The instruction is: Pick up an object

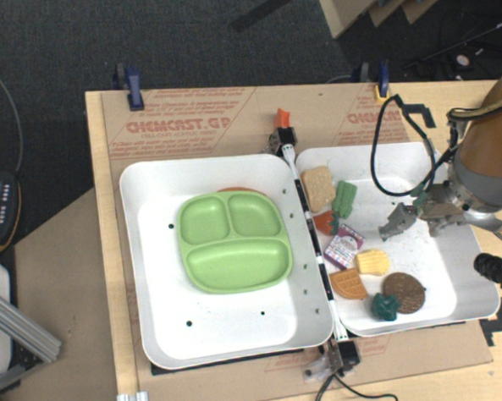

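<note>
The right bin (pixel 461 305) holds several small items. Along its left side lie a beige cracker (pixel 318 185), a green piece (pixel 346 198), a red-orange piece (pixel 324 223) and a purple and white packet (pixel 343 247). Nearer the front are a yellow wedge (pixel 373 262), an orange piece (pixel 349 284), a brown round cookie (pixel 404 291) and a teal lump (pixel 384 306). My gripper (pixel 398 223) hangs over the middle of this bin, right of the packet and above the yellow wedge, apart from all the items. I see nothing held in it.
The left bin (pixel 157 328) carries a green divided plate (pixel 234 240) with a red edge showing behind it. A black cable (pixel 383 145) loops over the back of the right bin. Clamps (pixel 130 82) hold the board's far edge.
</note>
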Robot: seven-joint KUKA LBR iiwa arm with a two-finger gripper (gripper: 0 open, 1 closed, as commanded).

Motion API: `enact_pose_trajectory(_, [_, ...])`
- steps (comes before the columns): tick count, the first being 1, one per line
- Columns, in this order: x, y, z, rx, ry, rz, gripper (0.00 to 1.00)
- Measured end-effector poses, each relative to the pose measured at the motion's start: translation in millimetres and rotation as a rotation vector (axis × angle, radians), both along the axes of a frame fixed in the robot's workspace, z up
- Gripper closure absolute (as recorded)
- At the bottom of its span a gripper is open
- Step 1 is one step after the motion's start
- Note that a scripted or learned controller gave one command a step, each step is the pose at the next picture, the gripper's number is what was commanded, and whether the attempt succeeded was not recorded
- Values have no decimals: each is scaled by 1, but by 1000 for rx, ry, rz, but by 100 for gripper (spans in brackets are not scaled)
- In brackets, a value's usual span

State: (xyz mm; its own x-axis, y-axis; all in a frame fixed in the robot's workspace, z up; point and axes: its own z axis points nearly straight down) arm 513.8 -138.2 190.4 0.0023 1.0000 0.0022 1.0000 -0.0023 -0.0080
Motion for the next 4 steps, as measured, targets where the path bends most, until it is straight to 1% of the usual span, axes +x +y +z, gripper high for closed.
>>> enact_pose_trajectory(1, [-28,7,-108,1,1,1,0])
enact_pose_trajectory(2, [74,12,-105,-5,-18,7,0])
enact_pose_trajectory(3, [145,18,-105,-5,-15,6,0])
enact_pose_trajectory(4, [150,40,-106,-9,-2,5,0])
